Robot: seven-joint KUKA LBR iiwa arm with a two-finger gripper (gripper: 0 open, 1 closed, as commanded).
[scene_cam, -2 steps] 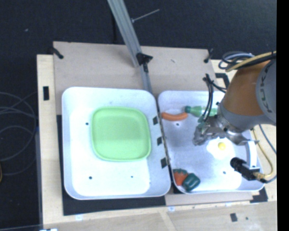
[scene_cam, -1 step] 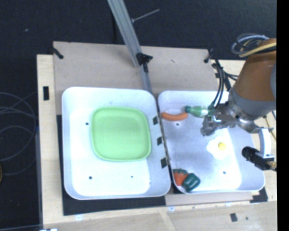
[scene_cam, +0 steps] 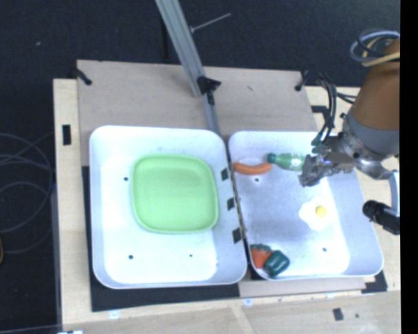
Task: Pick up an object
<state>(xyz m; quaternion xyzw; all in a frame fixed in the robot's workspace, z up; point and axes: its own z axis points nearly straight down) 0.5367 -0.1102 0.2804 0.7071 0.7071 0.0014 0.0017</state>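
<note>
Arm (scene_cam: 376, 117) low, seemingly over green bottle (scene_cam: 287, 161).

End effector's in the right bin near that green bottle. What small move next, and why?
Probably ease the end effector a little toward the left bin and down, onto the green bottle. It sits just beside the bottle's end rather than over its body. The orange sausage lies close beyond, so keep the shift short.
</note>
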